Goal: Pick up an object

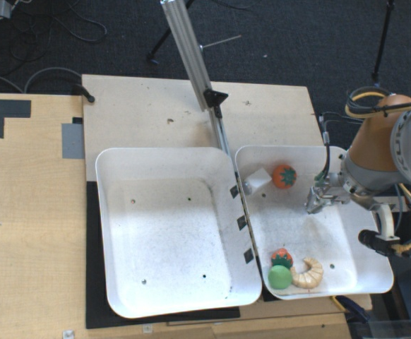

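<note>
In the right bin (354, 277) lie an orange-red tomato-like toy (284, 176) and a pale grey block (257, 180) near its back left. A green ball (279, 277), a small red and green toy (281, 256) and a tan croissant-shaped toy (308, 273) sit by the front edge. My gripper (317, 203) hangs over the bin's right middle, low above the floor, right of the tomato toy. Nothing shows between its fingers.
The left bin (121, 189) stands beside the right one, split from it by a divider with black clips (241, 222). A slanted aluminium post (191, 55) rises from the back of the bench. Cables lie on the dark floor behind.
</note>
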You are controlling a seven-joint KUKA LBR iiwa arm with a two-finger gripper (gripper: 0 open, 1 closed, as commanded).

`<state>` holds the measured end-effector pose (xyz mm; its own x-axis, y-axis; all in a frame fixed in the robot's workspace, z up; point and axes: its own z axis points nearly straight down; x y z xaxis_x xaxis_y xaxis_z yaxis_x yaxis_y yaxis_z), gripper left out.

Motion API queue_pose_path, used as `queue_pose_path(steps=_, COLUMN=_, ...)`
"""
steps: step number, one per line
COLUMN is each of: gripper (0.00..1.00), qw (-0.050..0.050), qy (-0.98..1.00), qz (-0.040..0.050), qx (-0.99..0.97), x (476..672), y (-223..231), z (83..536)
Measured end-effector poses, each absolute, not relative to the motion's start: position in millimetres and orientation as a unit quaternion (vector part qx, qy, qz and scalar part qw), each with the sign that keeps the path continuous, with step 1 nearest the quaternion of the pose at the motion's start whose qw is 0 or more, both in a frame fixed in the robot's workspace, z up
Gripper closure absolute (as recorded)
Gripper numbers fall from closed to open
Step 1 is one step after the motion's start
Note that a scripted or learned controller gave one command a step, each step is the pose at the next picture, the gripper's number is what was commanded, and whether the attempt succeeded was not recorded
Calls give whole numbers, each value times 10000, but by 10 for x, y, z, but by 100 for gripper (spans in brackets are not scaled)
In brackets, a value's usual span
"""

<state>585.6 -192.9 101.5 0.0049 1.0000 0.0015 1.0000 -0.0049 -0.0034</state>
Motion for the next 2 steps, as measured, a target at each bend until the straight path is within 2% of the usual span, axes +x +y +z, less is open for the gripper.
queue_pose_path(steps=1, gripper=100, qw=-18, qy=-7074, qz=-9, qx=-7068, x=5956, y=-1975, z=1582)
queue_pose_path(steps=2, gripper=100, qw=-18, qy=-7076, qz=-9, qx=-7066, x=5966, y=-1985, z=2115)
